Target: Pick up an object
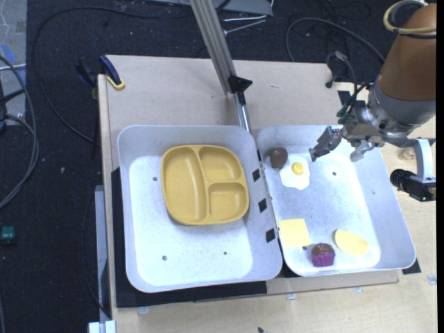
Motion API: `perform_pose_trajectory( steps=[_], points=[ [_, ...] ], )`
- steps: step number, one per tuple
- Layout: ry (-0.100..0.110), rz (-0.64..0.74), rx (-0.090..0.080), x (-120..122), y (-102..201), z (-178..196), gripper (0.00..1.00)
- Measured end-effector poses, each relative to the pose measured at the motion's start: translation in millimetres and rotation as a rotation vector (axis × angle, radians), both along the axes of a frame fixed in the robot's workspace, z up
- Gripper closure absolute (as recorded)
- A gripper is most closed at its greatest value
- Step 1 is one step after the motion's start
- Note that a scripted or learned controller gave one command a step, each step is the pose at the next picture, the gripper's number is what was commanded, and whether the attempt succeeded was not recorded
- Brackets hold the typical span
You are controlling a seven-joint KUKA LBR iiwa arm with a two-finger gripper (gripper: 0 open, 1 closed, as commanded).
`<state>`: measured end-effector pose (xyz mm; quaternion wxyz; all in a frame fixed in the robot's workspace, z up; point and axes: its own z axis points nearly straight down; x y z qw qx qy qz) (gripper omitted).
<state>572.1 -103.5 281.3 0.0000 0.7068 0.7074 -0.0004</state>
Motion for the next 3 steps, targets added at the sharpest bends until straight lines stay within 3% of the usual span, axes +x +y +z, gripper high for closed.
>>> perform_pose_trajectory(
  steps=[3],
  points=[
    [0.004,-0.002,0.001,5.2,-8.6,-170.8,0.00]
  ],
)
